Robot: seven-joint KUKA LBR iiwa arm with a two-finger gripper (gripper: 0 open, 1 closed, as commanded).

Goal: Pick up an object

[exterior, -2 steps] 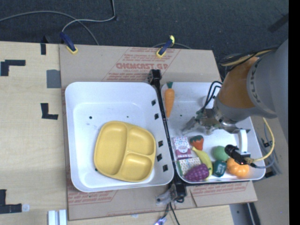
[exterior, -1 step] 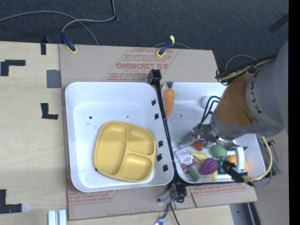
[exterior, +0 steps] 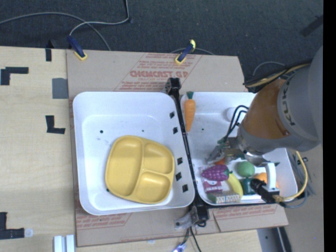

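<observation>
My gripper [exterior: 220, 154] reaches down into the right bin [exterior: 210, 121], just above a heap of toy food at the bin's near side. Below the gripper lies a purple bunch of grapes [exterior: 215, 173], with a green round piece [exterior: 244, 168], a yellow piece [exterior: 234, 185] and an orange piece [exterior: 261, 178] beside it. A toy carrot [exterior: 189, 112] rests against the bin's left wall, apart from the gripper. The arm's orange band [exterior: 265, 117] and grey body cover the bin's right part.
The left bin [exterior: 89, 109] holds a yellow divided plate [exterior: 139, 168]. A black divider [exterior: 181, 135] with clips runs between the bins. Cardboard [exterior: 152, 72] lies under both bins, clamped at the far edge. Cables trail over the dark floor behind.
</observation>
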